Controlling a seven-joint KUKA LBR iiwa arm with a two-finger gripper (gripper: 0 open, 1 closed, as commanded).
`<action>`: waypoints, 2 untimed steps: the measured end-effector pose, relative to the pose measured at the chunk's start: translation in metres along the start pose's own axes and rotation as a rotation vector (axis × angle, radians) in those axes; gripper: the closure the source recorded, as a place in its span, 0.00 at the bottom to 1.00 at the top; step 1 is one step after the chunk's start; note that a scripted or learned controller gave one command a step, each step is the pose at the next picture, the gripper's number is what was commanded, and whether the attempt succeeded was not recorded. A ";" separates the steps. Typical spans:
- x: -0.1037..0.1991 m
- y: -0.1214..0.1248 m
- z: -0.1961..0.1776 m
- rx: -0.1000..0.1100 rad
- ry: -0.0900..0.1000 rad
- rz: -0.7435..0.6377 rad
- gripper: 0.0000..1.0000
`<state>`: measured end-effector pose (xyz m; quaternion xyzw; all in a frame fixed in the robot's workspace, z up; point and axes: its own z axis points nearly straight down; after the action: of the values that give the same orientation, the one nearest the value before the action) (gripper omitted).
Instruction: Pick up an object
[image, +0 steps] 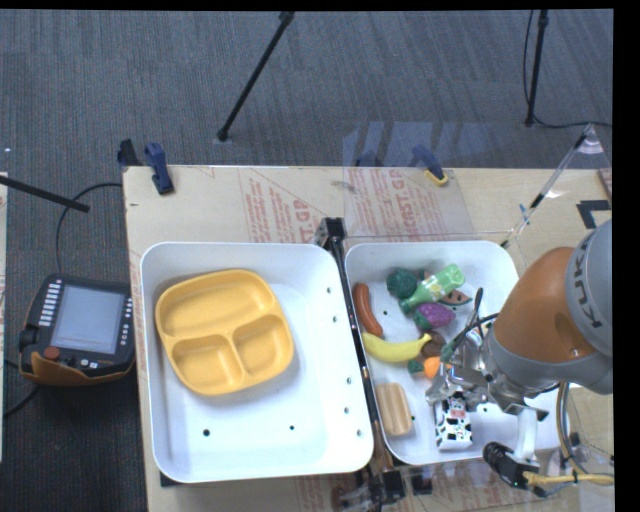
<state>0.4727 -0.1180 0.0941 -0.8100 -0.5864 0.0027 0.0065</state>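
Curved glossy banana (397, 348) beside smooth sausage (368, 309) in right bin (500, 262).

Two white bins sit on the tabletop (230, 200): the left bin (250, 440) holds one yellow divided tray (223, 330). The right bin (500, 262) holds one sausage (367, 308), one banana (396, 347), one bread roll (393, 409), one green bottle (436, 284), one broccoli (401, 283), one cow-patterned carton (454, 424).
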 end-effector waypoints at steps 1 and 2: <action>0.091 -0.015 -0.093 -0.010 0.002 0.166 1.00; 0.129 -0.018 -0.165 -0.008 -0.002 0.377 1.00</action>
<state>0.4977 0.0089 0.2594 -0.9056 -0.4241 0.0021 0.0021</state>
